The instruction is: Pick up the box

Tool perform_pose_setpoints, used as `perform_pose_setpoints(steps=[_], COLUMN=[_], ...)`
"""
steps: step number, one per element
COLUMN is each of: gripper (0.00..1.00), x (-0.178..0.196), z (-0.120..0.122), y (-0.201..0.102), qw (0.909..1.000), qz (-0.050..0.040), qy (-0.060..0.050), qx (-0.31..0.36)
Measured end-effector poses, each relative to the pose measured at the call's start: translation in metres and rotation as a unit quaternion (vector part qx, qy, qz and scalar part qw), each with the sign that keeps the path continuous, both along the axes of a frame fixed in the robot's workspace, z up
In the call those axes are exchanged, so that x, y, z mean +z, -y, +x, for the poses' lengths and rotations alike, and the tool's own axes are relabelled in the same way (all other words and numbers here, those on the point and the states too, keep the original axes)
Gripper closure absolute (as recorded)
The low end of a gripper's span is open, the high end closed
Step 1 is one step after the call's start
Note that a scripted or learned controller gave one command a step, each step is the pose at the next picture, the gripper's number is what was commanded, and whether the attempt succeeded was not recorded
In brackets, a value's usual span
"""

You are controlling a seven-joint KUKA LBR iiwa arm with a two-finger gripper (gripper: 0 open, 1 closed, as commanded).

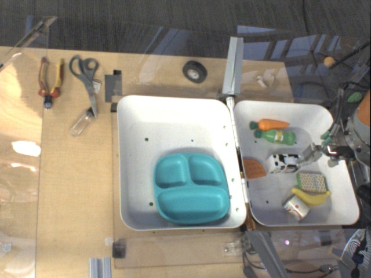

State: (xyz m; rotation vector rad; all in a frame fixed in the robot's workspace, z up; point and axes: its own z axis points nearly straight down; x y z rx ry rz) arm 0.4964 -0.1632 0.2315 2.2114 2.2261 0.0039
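A small black-and-white patterned box (283,163) lies in the middle of the right bin (342,213). The gripper (311,153) reaches in from the right edge and hovers just to the right of this box, close to its upper right corner; whether they touch cannot be told. A flat greenish speckled block (312,182) lies just below the gripper.
The right bin also holds a carrot (272,124), a green bottle (277,136), a brown disc (253,168), a banana (311,197) and a small can (295,208). A teal divided tray (191,187) sits in the left bin (139,120). Scissors (87,80), pliers (48,80) and a tape roll (195,71) lie on the bench.
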Motion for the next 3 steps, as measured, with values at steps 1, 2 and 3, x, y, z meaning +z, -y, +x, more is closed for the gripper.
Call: perform_pose_setpoints(steps=[1,2,3], gripper=[0.00,0.00,0.00], x=[-0.076,-0.137,-0.130], z=[-0.009,0.000,0.051], y=[0.042,0.033,-0.054], qw=[0.9939,0.9768,0.9519], qz=[0.0008,-0.0024,0.0032], qy=[-0.002,0.009,0.011], qx=[-0.110,-0.214,-0.306])
